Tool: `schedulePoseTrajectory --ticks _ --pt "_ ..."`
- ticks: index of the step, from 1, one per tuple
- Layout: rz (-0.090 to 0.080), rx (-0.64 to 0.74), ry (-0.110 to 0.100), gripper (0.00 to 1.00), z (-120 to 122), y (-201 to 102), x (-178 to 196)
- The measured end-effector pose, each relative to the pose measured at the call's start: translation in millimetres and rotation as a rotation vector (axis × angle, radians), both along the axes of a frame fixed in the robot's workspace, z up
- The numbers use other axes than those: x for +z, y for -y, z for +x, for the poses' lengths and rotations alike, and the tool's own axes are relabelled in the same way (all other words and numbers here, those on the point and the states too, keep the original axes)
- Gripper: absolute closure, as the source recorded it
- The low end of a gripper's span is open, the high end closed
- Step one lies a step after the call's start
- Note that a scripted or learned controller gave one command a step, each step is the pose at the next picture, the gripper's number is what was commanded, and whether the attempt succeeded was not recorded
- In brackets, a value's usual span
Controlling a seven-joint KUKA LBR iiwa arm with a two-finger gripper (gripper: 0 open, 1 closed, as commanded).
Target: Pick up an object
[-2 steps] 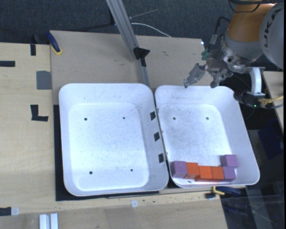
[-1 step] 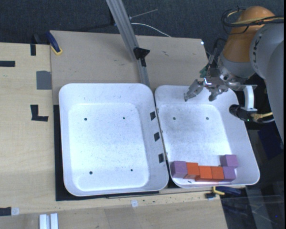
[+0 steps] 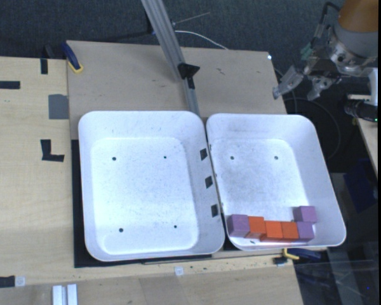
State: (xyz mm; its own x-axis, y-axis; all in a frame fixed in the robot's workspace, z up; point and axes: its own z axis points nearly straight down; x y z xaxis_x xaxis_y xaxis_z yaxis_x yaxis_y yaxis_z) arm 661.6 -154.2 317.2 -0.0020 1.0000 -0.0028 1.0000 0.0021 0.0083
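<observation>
Camera view showed the grey arm with the orange band at the upper right of the frame, outside both bins. Its hand hung above the dark area beside the table, and two grey fingers stood apart from each other with nothing between them, so the hand was rather wide and empty.

The things to pick lay in the right shallow white plastic bin, all pushed into its lower right corner. There was a row of small blocks: a purple cube at the left end, two orange blocks touching it in the middle, and two more purple cubes at the right end, one seeming to sit on or just behind the other. The left white bin was near, touching the right one along the middle.

In my judgement the main danger was the corner. The blocks were pressed together and close to the curved wall, so a finger could land on top of a block or strike the rim instead of going down beside it. Fingers closing across the row could also catch two blocks, or push them aside and close on nothing. The hand was well apart from the blocks, so a small aiming error in the long reach could be enough to miss.
</observation>
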Motion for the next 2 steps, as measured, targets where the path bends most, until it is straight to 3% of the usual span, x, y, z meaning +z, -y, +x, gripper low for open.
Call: schedulePoseTrajectory --ticks 1,2 --pt "0.006 0.005 -0.014 0.00 -29 -81 -43" --pt "0.001 -0.004 -0.015 0.00 -13 -39 -110"
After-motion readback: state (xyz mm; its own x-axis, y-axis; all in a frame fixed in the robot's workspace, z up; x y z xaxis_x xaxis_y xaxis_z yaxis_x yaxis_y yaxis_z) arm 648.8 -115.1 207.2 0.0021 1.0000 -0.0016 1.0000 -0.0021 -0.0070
